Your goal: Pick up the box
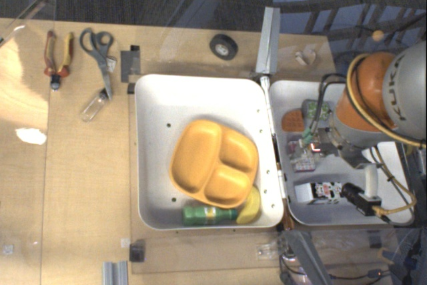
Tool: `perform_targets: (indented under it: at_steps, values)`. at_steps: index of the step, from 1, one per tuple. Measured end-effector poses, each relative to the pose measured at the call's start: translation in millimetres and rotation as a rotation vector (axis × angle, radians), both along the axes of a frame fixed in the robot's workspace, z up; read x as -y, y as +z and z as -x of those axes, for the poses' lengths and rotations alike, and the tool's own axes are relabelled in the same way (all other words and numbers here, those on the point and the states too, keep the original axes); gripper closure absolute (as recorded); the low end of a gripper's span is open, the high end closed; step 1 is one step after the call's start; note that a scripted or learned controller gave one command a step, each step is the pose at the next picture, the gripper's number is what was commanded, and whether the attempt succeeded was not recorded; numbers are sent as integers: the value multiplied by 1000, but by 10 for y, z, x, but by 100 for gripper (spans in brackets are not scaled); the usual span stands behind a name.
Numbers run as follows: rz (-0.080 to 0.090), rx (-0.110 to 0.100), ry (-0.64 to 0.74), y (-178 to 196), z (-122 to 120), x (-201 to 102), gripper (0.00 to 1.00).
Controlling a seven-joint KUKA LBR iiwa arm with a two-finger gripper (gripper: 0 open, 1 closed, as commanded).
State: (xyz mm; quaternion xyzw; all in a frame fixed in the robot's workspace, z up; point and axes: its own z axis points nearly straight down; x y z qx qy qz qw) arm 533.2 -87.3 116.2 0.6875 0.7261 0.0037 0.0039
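Here we count one box (322,191) lying just below the gripper (308,149), which hangs over the right bin (400,218). Well to its left sit one yellow tray (215,162), one green bottle (208,213) and one banana (250,207). We cannot tell the gripper's state.

My arm (383,100) crowding the right bin (288,207), small items packed beneath it, box (319,191) near its front wall, left bin (150,163) blocked centrally by yellow tray (215,162), green bottle (208,213) along near wall, far-left floor open.
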Motion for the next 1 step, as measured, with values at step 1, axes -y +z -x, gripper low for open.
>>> perform_targets:
  at_steps: [1]
  values:
    - [-1, -4, -70, 1096, -133, -868, 100]
